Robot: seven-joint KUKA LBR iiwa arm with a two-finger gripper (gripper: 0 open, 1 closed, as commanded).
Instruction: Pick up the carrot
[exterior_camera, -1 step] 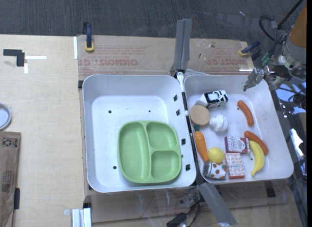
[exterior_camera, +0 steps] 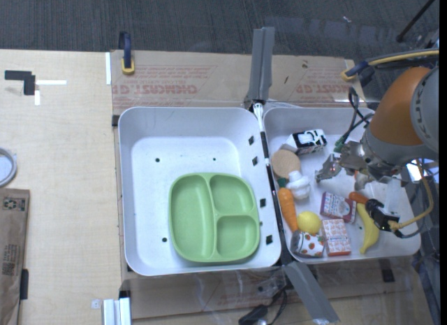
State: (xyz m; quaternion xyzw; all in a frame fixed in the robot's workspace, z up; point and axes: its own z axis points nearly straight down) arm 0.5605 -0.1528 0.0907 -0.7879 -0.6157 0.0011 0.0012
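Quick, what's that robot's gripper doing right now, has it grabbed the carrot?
Gripper: cannot be told. The carrot lies in the right bin, apart from it.

The grey arm (exterior_camera: 419, 117) wears an orange band, trailing yellow and black cables beside its metal gripper (exterior_camera: 334, 167).

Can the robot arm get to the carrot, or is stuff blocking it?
Probably yes. The carrot lies on top in the right bin, by its left wall, uncovered. The gripper hovers nearby. The lemon and a white toy crowd it, so grabbing could be tricky.
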